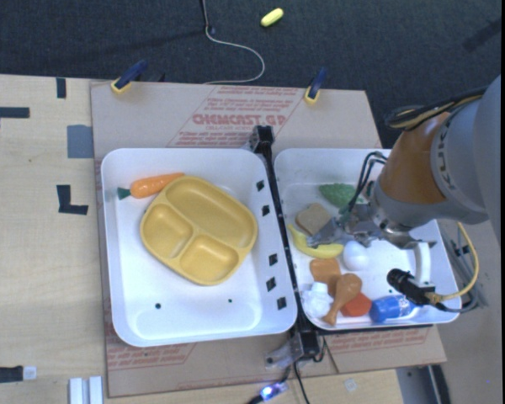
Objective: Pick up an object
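Note:
My gripper point(341, 230) is low in the right bin point(404, 160), reaching in from the right. It hovers over the yellow banana point(307, 244) and next to a brown bread slice point(313, 218). A white egg point(356, 255) lies just below it and a green leaf point(337, 194) just above. Nearer the front edge are an orange piece point(324, 269), a chicken drumstick point(343, 293), a red piece point(358, 306), a blue object point(389, 309) and a small white object point(318, 293). The arm's wrist hides part of the bin's right half.
The left bin point(194, 318) holds a yellow divided plate point(198, 228) and an orange carrot point(151, 185) at its far left corner. A black divider point(273, 225) runs between the bins. A black cable fitting point(408, 283) hangs by the wrist.

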Motion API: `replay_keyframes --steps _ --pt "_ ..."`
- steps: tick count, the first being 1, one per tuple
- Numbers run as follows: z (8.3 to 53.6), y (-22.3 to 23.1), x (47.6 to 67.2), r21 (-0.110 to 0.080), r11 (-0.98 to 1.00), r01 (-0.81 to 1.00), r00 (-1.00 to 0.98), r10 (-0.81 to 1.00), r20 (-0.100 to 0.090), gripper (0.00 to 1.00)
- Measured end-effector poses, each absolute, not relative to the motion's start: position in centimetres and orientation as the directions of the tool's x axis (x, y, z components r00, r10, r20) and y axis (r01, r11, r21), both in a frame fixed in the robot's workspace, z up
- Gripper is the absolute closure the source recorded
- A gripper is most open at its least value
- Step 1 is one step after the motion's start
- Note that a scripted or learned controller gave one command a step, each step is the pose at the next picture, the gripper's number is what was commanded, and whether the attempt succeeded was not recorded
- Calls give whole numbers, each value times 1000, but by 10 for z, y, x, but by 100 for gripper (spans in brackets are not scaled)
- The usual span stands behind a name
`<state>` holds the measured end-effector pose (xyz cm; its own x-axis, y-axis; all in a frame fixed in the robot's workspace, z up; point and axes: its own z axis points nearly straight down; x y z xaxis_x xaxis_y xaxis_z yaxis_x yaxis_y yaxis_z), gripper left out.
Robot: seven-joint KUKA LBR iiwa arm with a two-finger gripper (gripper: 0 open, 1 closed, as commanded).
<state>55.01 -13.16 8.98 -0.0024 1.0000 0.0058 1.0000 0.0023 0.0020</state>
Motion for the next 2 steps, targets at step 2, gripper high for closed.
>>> replay_keyframes --steps 2 --pt "164 -123 550 2 3 1000 -3 1000 0 100"
